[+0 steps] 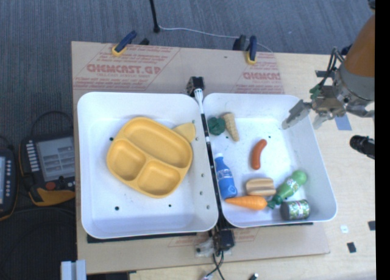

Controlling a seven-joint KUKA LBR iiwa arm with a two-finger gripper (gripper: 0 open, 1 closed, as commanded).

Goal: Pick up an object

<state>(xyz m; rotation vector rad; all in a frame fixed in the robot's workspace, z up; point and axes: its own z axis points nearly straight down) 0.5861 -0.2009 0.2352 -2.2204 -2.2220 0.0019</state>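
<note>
The right bin (317, 150) holds several toy items. Among them are a red sausage (258, 153), a blue bottle (224, 177), a hot dog bun (260, 185), an orange carrot (247, 202), a green bottle (289, 186) and a dark can (295, 210). A green lump (215, 126) and a beige cone (231, 125) lie at its far left corner. My gripper (309, 116) hovers over the bin's far right corner, open, with nothing between its fingers. It is up and to the right of the sausage.
The left bin (91, 150) carries a yellow divided plate (150, 155) and a yellow wedge (186, 130) by the plate's far right rim. Clamps (251, 50) hold the board at the back. A black cable (152, 4) runs up from the bench.
</note>
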